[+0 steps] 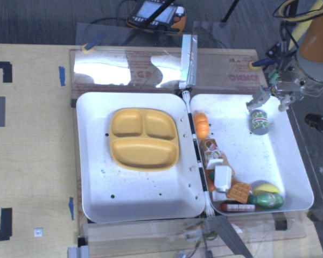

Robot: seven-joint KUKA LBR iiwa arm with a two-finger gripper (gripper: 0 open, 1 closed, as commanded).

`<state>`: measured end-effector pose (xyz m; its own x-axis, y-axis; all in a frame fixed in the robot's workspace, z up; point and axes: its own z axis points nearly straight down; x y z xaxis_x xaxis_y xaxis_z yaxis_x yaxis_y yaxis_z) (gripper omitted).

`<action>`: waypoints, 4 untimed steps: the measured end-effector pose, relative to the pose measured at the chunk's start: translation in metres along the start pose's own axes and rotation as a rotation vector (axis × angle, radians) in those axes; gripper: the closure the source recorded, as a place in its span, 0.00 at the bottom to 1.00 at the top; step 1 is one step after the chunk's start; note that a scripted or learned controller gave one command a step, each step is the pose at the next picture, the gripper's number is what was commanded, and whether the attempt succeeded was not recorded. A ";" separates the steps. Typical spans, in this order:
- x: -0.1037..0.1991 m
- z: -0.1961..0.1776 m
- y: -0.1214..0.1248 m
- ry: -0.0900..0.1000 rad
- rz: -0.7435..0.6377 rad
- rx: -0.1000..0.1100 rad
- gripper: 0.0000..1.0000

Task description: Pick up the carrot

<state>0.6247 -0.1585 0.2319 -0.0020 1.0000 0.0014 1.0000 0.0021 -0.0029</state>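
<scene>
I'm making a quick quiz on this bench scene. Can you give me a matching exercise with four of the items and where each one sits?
Things:
1. yellow divided plastic plate
2. small green-labelled can
3. orange pumpkin-shaped toy
4. green and yellow toy vegetables

Places:
A. right bin, near right corner
B. left bin, middle
C. right bin, far end, below the gripper
D. right bin, far left edge by the divider

Pairs: 1-B, 2-C, 3-D, 4-A
</scene>
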 end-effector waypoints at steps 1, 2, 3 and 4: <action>0.003 0.116 -0.041 0.001 0.357 0.002 0.00; 0.032 0.146 -0.132 -0.001 0.285 -0.008 0.00; 0.048 0.146 -0.142 0.002 1.007 -0.012 0.00; 0.047 0.136 -0.143 0.000 1.009 -0.012 1.00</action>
<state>0.4814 -0.1119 0.0960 0.8450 0.5348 0.0043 0.5348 -0.8450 0.0074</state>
